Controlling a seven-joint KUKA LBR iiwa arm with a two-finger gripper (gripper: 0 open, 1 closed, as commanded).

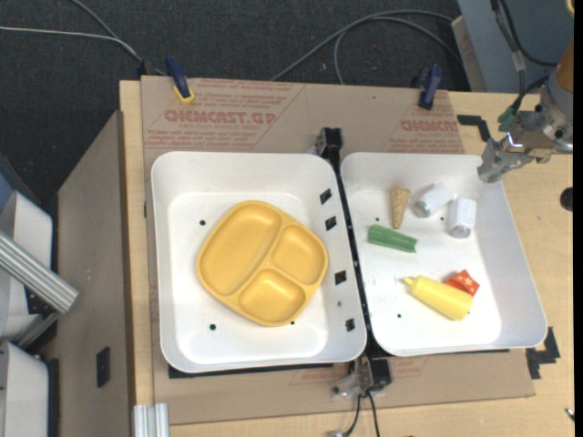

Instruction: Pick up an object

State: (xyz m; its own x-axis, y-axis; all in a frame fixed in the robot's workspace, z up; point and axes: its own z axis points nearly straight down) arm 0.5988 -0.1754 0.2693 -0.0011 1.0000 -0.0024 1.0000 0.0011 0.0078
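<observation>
Cardboard covers the bench under two shallow white bins, and the gripper [496, 160] hangs over the right bin's [519, 271] upper right rim, nothing seen in it, its opening too small to judge. Toward 7 o'clock lie two white cylinders [446, 208], a tan cone [400, 206] pointing to 6, a green block [392, 238], and a glossy yellow bottle [440, 297] lying long-axis 10-to-4, nozzle toward 10, beside a red piece [463, 282]. Left bin [173, 271] holds a smooth yellow three-part tray [262, 262].

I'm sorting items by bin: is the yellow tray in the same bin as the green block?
No, the yellow tray lies alone in the left bin, while the green block lies in the right bin.
</observation>
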